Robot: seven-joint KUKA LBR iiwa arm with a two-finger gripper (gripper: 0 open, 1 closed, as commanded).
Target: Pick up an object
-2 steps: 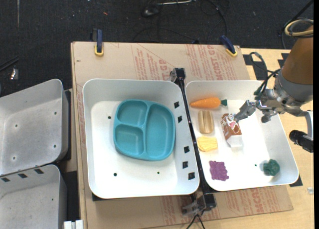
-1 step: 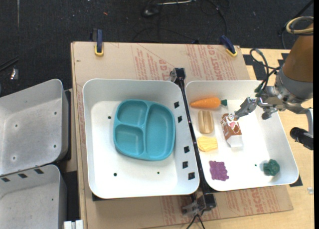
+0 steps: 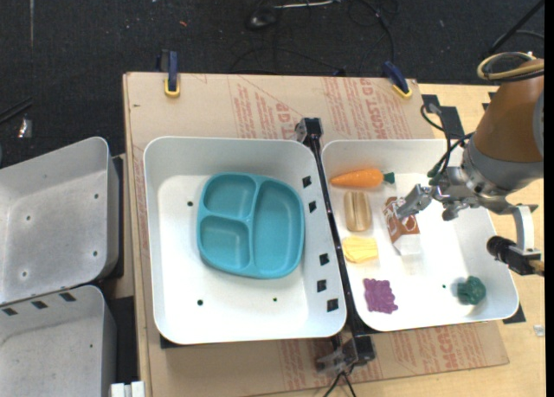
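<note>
Two bins: my arm (image 3: 511,127) is cut off at the frame edge, and I cannot tell the gripper's (image 3: 415,201) state. Its tip overlaps a brown-and-white carton (image 3: 403,224) in the right bin (image 3: 485,313). Beside that carton lie a smooth orange carrot (image 3: 357,179), tan hot dog (image 3: 356,211), yellow block (image 3: 361,251), bumpy purple grapes (image 3: 379,295) and a green lump (image 3: 472,291). A glossy teal divided plate (image 3: 252,225) fills the left bin (image 3: 173,214).

A divided plate (image 3: 251,224) lay in the left bin (image 3: 164,240). The right bin (image 3: 450,257) held a carrot (image 3: 356,179) farthest back, a hot dog (image 3: 356,211), corn (image 3: 361,251) and grapes (image 3: 379,295) nearer, a carton (image 3: 403,224) beside them.
</note>
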